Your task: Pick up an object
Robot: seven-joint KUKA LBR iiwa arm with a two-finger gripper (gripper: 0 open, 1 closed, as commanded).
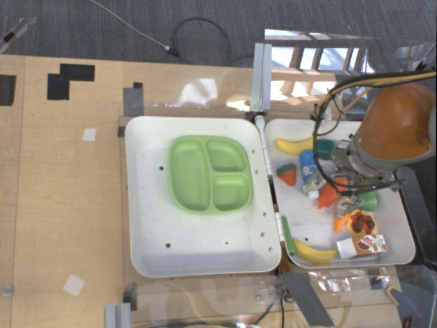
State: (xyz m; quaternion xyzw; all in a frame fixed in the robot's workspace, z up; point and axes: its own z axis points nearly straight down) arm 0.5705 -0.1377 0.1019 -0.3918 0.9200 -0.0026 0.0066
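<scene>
Toys sit piled in the right bin, right under the hand, near that bin's middle. Bananas lie at its near and far edges.

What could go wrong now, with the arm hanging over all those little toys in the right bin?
The right bin is crowded: the blue bottle, strawberry and orange piece lie close together, so the gripper could nudge a neighbour or close on two at once. The arm also hides things under it, so a grab there might miss.
</scene>
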